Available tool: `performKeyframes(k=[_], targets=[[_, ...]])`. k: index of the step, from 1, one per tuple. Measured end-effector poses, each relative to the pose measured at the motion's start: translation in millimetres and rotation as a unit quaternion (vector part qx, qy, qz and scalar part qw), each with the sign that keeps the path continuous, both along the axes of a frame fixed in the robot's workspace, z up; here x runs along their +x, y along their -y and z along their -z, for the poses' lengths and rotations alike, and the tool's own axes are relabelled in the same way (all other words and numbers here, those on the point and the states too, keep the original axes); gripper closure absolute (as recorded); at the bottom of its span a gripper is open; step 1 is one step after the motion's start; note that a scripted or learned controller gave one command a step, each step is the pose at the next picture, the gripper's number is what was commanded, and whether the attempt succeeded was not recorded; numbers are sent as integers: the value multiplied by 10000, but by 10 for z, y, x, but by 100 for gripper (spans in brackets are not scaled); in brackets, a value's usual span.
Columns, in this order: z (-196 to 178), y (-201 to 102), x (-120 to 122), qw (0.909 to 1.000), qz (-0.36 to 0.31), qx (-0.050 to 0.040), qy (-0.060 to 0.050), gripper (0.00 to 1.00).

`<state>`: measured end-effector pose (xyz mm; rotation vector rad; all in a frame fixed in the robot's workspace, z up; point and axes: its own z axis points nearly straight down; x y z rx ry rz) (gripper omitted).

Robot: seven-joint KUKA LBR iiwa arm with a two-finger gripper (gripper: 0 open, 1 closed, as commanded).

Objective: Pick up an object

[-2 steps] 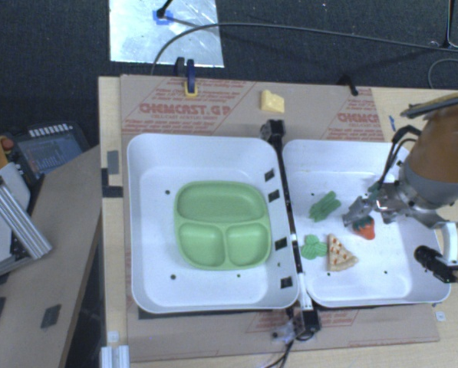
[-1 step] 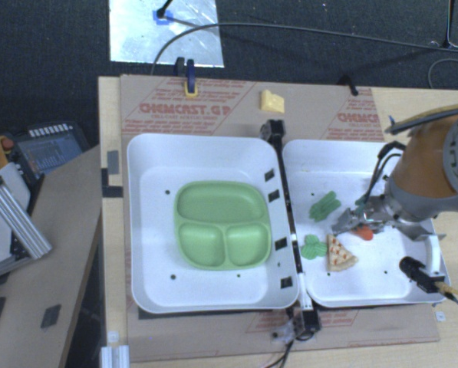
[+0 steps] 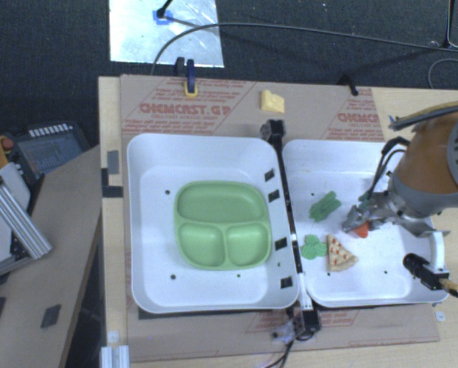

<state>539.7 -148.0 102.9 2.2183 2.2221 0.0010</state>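
Gripper (image 3: 357, 225) low in the right bin (image 3: 382, 288), near its middle, at the end of the grey arm (image 3: 432, 171); a small orange-red piece (image 3: 361, 231) sits right at its tip, but too small and shadowed to say whether it is pinched or merely lying there, so finger state cannot be told. Landmark: the pizza slice (image 3: 340, 253), lying flat on the bin floor. Gripper is just up and right of the slice, near but apart. A green leafy toy (image 3: 324, 205) lies up and left of the slice; a smaller green piece (image 3: 314, 247) touches or nearly touches the slice's left edge. Left bin (image 3: 159, 159), well left of the slice, holds a green divided plate (image 3: 221, 225). Judgement on handling: all look like small play-food toys, light, stiff, likely smooth plastic and somewhat slippery. The slice is thin and flat, hard to get under; best taken across its narrow width near the crust. The leafy toy has lobes that offer more bite. Orange-red piece is closest to the tip, though tiny and easily knocked aside.
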Motion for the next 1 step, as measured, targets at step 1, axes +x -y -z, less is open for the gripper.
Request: performKeyframes(k=[1], targets=[[-516, 88, -45, 10000, 8, -7, 23, 100]])
